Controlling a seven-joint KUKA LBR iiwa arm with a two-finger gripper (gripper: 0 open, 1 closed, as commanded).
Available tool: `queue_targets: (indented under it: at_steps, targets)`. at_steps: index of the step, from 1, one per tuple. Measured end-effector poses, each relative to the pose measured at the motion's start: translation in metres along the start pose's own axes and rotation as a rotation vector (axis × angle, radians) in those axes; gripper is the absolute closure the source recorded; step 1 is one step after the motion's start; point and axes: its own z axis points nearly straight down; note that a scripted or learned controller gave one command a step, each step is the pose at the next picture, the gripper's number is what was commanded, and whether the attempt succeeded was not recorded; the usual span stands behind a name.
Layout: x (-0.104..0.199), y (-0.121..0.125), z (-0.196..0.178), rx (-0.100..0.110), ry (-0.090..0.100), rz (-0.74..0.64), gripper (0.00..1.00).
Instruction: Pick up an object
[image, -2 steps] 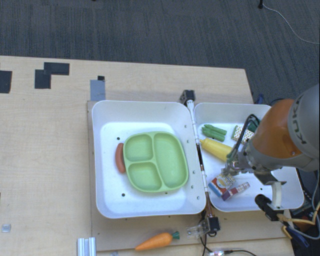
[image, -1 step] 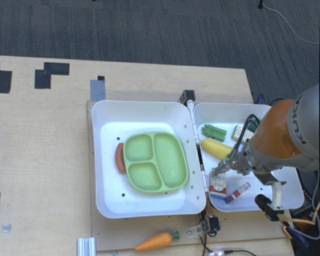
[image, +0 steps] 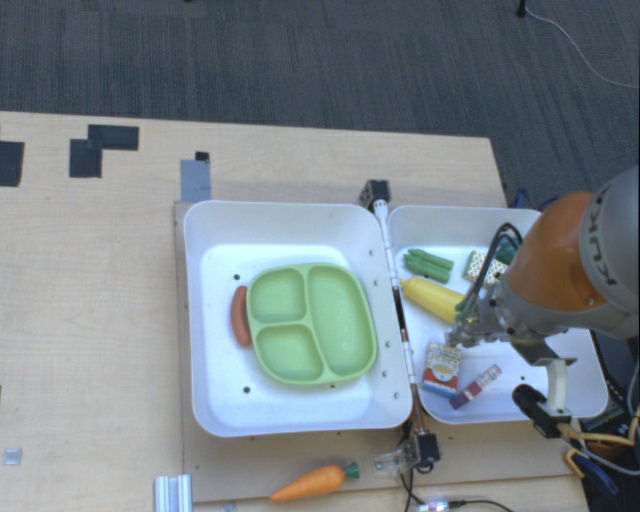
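From my screen the arm (image: 570, 270) hid part of the right bin (image: 440, 405), covered half the dotted card (image: 478, 266), and ran off the right edge.

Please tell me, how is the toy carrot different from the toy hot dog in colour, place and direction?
Colour: the carrot is orange with a green top, while the hot dog is reddish brown.
Place: the carrot lies on the wooden bench, outside both bins, whereas the hot dog lies inside the left bin, beside the green divided plate.
Direction: the carrot lies nearly sideways across the view; the hot dog points up and down.
Both are small, long toy foods.
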Motion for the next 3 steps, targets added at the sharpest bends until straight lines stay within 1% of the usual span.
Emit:
queue_targets:
  at_steps: [1, 2, 3]
  targets:
    - [0.0, 0.0, 0.0, 0.001, 0.0, 0.0, 0.0]
    - [0.002, -0.006, 0.024, 0.017, 0.005, 0.002, 0.0]
    - [0.0, -0.006, 0.015, 0.017, 0.001, 0.0, 1.0]
